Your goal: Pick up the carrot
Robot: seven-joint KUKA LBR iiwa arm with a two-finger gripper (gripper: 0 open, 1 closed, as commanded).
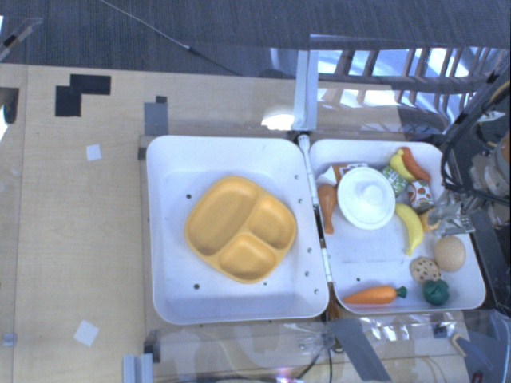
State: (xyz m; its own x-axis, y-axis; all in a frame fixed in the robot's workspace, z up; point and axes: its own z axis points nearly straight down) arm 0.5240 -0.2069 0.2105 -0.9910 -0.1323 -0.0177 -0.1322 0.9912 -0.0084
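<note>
The carrot [371, 295], orange with a green stub at its right end, lies flat along the near wall of the right bin [467, 298]. My gripper [451, 216] hangs over the bin's right rim, up and to the right of the carrot and well apart from it. It is just above a beige egg [449, 254]. Nothing is seen held in it.
The right bin also holds a white round bowl [366, 196], a banana [410, 228], a cookie [425, 270], a green broccoli [436, 292], a brown drumstick [326, 206], a small can [419, 194] and an orange sausage [413, 164]. A yellow divided plate [241, 228] sits in the left bin [172, 294].
</note>
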